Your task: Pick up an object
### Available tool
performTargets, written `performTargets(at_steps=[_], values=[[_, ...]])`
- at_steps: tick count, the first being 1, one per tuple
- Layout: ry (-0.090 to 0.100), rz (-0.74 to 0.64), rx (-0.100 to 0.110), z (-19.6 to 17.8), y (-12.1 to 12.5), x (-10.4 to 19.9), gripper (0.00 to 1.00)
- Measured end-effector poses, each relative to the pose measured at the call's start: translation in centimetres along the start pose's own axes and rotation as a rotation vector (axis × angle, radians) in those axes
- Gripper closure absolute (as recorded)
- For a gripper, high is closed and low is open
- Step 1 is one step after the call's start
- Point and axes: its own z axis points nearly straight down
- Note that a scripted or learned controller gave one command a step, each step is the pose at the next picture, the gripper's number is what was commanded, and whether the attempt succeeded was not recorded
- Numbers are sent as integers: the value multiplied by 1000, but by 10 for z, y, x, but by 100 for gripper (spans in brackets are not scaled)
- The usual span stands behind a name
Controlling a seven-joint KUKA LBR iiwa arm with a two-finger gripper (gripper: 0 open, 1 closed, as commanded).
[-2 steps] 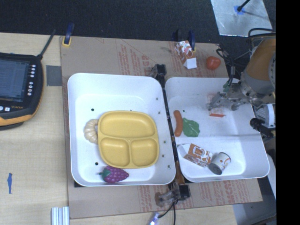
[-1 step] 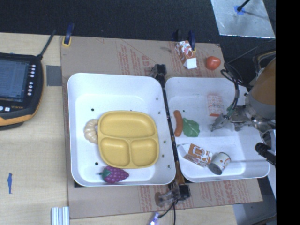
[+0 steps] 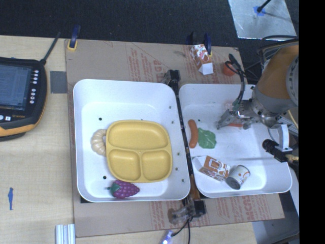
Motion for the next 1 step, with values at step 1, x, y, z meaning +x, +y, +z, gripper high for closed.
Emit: performTargets(at_steps=[1], values=[[-1,0,0,11,46,-36,0]])
